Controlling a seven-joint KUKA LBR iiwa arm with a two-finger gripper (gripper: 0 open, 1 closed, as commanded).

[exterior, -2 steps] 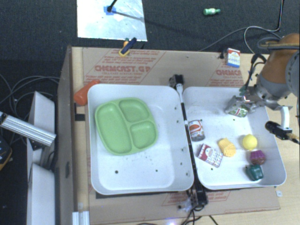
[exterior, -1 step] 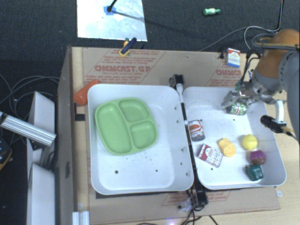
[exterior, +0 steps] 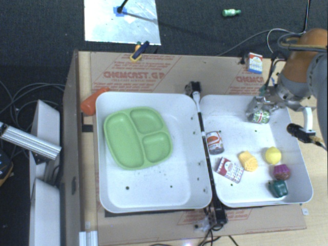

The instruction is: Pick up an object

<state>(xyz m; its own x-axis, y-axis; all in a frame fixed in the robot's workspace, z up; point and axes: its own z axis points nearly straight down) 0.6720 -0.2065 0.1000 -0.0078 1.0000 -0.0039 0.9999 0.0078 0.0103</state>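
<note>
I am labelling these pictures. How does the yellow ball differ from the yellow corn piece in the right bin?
The yellow ball is smooth and round; the yellow corn piece is bumpy and longer. The ball lies nearer the bin's right wall, the corn nearer the middle. Both are yellow and lie loose in the right bin.

We see open floor across the upper middle of the right bin (exterior: 302, 178), while a small can (exterior: 213, 142), carton (exterior: 229, 169), yellow corn piece (exterior: 249, 161), ball (exterior: 272, 155) and two dark toys (exterior: 280, 181) crowd its lower half. A green divided tray (exterior: 137, 137) fills much of the left bin (exterior: 110, 188).
</note>
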